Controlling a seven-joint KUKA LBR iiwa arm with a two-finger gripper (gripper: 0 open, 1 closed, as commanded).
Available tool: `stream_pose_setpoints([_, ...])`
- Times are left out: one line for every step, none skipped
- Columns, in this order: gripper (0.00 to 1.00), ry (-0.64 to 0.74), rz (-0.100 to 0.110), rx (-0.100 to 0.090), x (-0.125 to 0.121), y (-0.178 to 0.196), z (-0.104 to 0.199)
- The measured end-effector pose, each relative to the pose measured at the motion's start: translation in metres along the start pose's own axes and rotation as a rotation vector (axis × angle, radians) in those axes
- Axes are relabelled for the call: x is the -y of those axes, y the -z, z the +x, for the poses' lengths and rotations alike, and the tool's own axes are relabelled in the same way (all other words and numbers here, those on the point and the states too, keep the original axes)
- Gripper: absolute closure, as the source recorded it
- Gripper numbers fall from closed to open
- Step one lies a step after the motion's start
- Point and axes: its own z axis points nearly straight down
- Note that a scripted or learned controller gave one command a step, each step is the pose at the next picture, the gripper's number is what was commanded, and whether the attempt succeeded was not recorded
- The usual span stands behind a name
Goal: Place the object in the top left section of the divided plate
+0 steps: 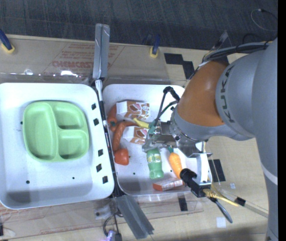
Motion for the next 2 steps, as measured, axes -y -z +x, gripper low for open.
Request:
stream_pose_setpoints([1.0, 0.006, 0.003, 0.0, -0.024, -0.017, 0.088])
stream_pose_setpoints([1.0, 0.084, 0.003, 0.0, -0.088, -0.017, 0.181])
